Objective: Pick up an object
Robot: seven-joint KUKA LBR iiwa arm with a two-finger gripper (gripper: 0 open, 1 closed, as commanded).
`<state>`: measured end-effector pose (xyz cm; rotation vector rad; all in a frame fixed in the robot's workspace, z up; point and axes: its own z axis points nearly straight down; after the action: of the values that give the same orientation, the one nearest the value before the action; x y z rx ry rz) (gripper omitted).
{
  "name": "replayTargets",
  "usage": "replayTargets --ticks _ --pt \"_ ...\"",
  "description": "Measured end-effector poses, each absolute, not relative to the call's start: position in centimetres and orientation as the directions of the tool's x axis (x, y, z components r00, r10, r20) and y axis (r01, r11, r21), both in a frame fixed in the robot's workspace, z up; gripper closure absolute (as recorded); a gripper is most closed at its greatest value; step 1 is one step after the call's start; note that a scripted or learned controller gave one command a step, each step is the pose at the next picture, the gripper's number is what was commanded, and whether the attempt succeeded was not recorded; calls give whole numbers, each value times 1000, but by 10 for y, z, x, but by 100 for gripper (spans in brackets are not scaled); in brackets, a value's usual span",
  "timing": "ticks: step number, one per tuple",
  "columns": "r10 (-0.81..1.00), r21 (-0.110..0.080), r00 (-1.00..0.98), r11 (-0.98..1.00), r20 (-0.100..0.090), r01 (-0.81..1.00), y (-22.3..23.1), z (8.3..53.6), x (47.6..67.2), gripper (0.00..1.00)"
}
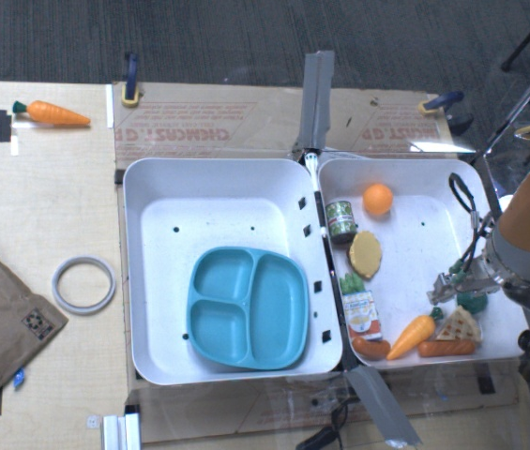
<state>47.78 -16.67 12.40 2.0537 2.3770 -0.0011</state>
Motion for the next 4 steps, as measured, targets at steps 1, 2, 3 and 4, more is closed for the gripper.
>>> replayTargets --ticks 1,2,3,4 --pt "983 -1 -183 183 -1 983 -111 188 478 100" --pt "983 -1 -183 183 -1 983 -111 188 478 0" --pt "974 -1 -226 226 0 974 -145 91 477 0" --pt "956 0 -294 294 -1 956 -100 120 576 0"
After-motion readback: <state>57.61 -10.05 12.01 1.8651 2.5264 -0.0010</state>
